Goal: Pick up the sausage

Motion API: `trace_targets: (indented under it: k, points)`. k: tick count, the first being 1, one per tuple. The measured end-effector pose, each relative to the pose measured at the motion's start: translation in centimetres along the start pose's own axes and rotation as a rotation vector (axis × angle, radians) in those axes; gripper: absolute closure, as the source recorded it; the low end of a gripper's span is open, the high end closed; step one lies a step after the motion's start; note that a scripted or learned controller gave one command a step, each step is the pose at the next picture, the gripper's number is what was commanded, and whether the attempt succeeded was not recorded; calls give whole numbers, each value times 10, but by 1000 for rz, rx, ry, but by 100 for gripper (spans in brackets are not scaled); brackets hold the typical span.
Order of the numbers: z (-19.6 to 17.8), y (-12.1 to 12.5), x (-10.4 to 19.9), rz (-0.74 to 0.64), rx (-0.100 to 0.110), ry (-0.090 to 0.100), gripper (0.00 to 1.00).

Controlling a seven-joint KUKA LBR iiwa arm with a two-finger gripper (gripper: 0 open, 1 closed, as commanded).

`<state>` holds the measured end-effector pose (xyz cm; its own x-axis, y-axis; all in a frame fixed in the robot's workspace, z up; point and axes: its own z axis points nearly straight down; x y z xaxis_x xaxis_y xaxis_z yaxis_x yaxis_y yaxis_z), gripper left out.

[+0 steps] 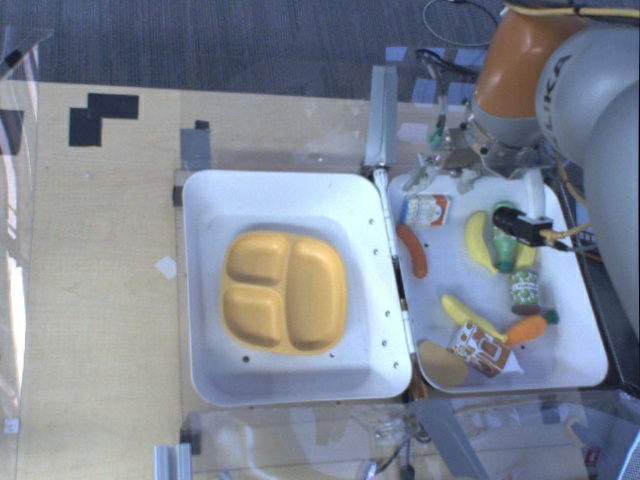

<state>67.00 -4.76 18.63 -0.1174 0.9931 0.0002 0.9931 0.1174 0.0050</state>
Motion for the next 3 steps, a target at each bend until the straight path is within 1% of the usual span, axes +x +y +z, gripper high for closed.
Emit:
trace_targets:
  k: [1,2,3]
  points:
    - [98,-29,-51,-143,-4,-3,0]
    - [84,-26,-50,-144,-13,-2,100]
    - [84,-26,-50,-144,-12,-2,0]
